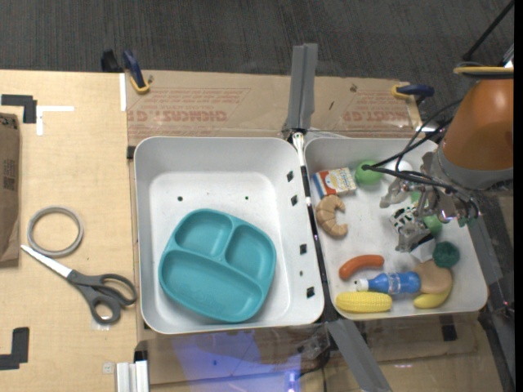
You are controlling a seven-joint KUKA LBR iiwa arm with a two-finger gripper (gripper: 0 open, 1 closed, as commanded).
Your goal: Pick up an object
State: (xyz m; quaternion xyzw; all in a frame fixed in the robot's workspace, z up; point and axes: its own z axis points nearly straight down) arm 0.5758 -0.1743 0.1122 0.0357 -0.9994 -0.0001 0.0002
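end effector over right bin, grasp state unclear

end effector hangs low over the far side of the right bin, just above a small black-and-white toy; cannot tell how far open it is or whether it has hold of anything. same bin: croissant, green ball, sausage, blue bottle, corn, banana. left bin holds a teal divided plate. scissors lie on the surface.
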